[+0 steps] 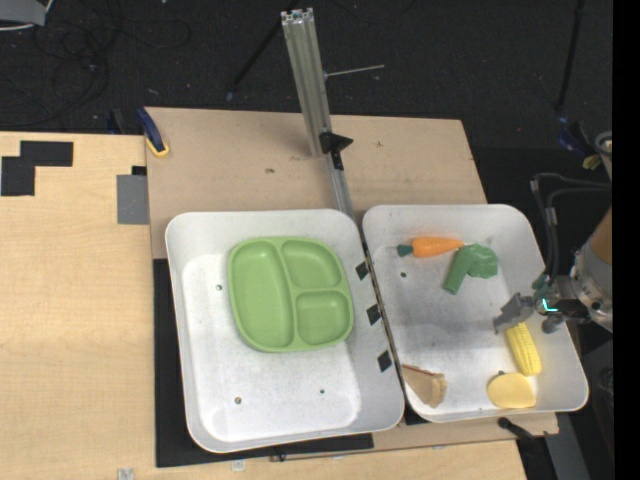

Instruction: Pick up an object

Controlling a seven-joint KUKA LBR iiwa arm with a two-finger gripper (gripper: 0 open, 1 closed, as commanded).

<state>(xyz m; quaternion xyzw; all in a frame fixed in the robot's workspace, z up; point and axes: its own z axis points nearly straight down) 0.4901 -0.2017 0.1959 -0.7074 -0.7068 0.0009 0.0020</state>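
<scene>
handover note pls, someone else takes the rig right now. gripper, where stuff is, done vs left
Gripper: low at the right bin's right side, just above the corn cob; finger state unreadable from this view, nothing seen held.
Right bin: carrot at the top, green toy beside it, corn cob at the right wall, yellow piece at the lower right, brown wedge at the lower left.
Left bin: green divided plate.
Done: approach to the corn.
Left: grasp and lift; nothing is picked yet.

Even bright light, soft focus
</scene>
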